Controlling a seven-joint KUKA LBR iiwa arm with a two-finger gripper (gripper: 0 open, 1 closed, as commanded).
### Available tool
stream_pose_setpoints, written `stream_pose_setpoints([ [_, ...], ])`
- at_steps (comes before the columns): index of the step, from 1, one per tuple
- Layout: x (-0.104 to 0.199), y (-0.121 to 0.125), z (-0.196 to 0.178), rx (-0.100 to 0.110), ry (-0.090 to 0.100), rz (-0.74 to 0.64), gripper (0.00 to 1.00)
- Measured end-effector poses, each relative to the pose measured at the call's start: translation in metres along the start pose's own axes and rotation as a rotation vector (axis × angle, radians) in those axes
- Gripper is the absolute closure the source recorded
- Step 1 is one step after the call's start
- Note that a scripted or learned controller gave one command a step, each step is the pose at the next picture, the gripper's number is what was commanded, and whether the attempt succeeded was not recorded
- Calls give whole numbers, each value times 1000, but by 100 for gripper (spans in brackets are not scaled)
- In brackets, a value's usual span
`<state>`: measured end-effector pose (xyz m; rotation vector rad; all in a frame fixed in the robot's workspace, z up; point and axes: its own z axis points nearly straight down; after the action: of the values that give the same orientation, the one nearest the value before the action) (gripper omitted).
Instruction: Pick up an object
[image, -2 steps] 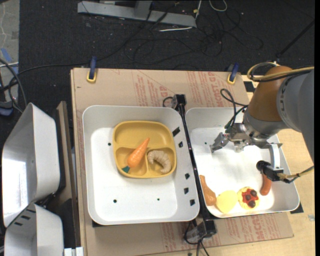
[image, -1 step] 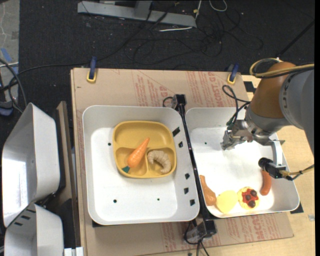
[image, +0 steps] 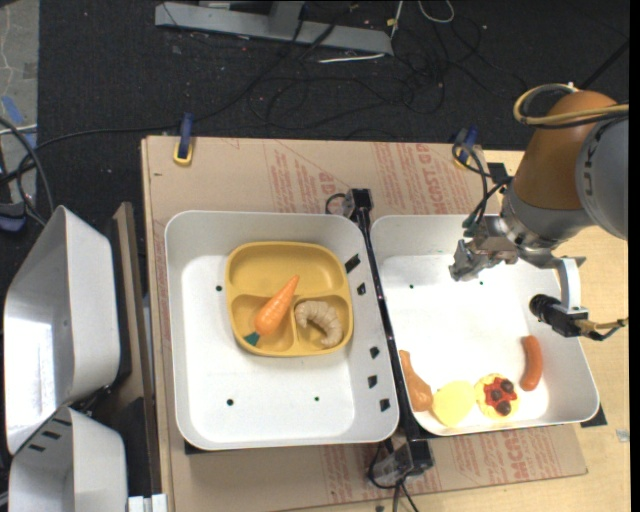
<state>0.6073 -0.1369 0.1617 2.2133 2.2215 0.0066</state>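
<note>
The tool (image: 466, 262) hangs over the right bin (image: 455, 325); I cannot tell its grip. Below it lie a sausage (image: 531, 362) and yellow slice (image: 453, 402).

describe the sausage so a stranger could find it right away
Look in the right bin, along its right wall near the lower corner. The sausage lies there, a slim reddish-orange link standing apart from the round yellow piece and the small pizza to its left.
</note>
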Motion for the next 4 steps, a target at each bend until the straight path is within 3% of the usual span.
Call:
stream_pose_setpoints([
  [2,6,2,-112,2,0,0,100],
  [4,120,-9,-82,9,3,-4,100],
])
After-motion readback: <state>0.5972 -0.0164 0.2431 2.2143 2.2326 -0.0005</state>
